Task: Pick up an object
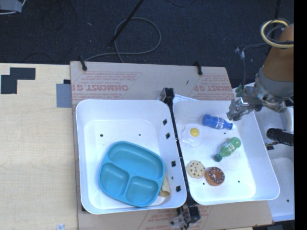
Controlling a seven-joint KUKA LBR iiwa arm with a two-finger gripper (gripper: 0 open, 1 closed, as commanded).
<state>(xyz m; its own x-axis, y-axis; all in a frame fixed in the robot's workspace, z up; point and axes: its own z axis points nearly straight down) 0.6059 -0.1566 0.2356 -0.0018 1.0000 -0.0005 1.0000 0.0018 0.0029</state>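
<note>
Seen from above at a slant. Nearest, along the bottom edge, a strip of brown cardboard (pixel 230 218) printed with red lettering, lying under two shallow white bins side by side. To the left, a pale wooden bench top (pixel 33 147) with dark rectangular patches near its far edge. In the left bin (pixel 88 116), a blue divided tray (pixel 131 173) with three compartments, tilted a little, resting over something tan that peeks out at its lower right corner. Between the bins, a black divider strip (pixel 173 138) running near to far. In the right bin (pixel 261 181), nearest the viewer, a chocolate-frosted doughnut (pixel 215 176) and just left of it a round chocolate-chip cookie (pixel 195 169), close but apart. Farther in, a small green bottle (pixel 227 149) lying on its side, long axis slanting from lower left to upper right, narrow cap end pointing toward lower left. Left of that, a fried egg toy (pixel 193 134), white with a yellow yolk. Farther still, a blue bottle (pixel 217 122) on its side, long axis nearly left to right, dipping slightly toward the right, where a paler end sits. Just beyond its right end, above the bin's far right corner, the gripper (pixel 236 110), grey, on an arm with an orange band; cannot tell whether open or closed, nothing visibly held. Beyond the cardboard, dark carpeted floor (pixel 201 28) strewn with looping cables.
</note>
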